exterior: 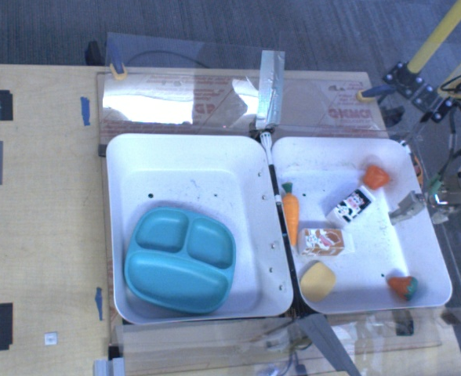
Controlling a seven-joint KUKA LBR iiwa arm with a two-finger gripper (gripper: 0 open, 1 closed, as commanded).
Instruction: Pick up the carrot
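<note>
The camera view shows the tool (409,207) at the right bin's (419,269) right rim, touching nothing; I cannot tell its state. The carrot (291,216) lies along that bin's left wall, beside a snack packet (321,241).

A grey shape, possibly the hand (409,207), sits near the view's right edge.

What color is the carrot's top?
Green, on an orange carrot, seen in the camera view.

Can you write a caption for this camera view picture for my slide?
A carrot lies by the right bin's left wall; a blue divided plate sits in the left bin.
</note>
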